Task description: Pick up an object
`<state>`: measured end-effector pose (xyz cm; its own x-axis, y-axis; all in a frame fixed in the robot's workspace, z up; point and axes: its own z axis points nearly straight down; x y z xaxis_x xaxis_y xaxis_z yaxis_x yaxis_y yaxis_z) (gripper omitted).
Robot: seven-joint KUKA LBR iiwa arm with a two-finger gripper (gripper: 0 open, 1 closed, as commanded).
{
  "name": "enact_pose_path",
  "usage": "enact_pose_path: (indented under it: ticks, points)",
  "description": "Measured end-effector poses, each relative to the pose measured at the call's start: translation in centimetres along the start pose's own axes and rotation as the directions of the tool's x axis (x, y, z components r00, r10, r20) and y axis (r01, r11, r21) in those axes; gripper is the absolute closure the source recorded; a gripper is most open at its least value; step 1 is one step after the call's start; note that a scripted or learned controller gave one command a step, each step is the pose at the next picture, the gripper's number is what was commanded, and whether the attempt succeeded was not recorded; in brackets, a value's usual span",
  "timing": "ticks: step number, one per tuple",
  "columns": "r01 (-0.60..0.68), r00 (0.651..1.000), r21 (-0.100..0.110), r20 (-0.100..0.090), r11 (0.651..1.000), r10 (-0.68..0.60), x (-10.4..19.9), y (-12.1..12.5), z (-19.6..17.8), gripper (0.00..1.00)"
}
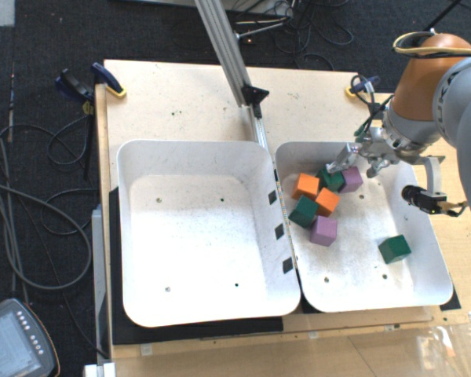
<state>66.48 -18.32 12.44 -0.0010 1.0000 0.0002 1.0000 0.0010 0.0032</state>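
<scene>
From the camera above the bench I am seeing the arm (443, 85) reaching in over the right bin (424, 285), its gripper (353, 159) hanging low at the back of a cluster of blocks. It is sitting right over a green block (334, 181) and a purple block (351, 179); whether the jaws are spread or pinching, I cannot tell. Two orange blocks (307, 185) (327, 202), another green block (303, 211) and another purple one (323, 230) are lying bunched just beside. A lone green block (394, 249) is resting well apart. The left bin (141, 159) is sitting alongside.
</scene>
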Motion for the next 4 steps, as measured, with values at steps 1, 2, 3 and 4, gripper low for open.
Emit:
enact_pose_path:
  ticks: [1, 2, 3, 4]
  points:
    - [0.002, 1.0, -0.006, 0.003, 1.0, -0.002, 0.0, 0.2, -1.4, 1.0]
    - [0.002, 1.0, -0.004, 0.002, 1.0, -0.002, 0.1, 0.5, -5.7, 1.0]
    - [0.002, 1.0, -0.004, 0.003, 1.0, -0.002, 0.1, 0.6, -9.8, 1.0]
    - [0.005, 1.0, 0.003, -0.001, 1.0, -0.005, 4.5, -0.7, -9.6, 1.0]
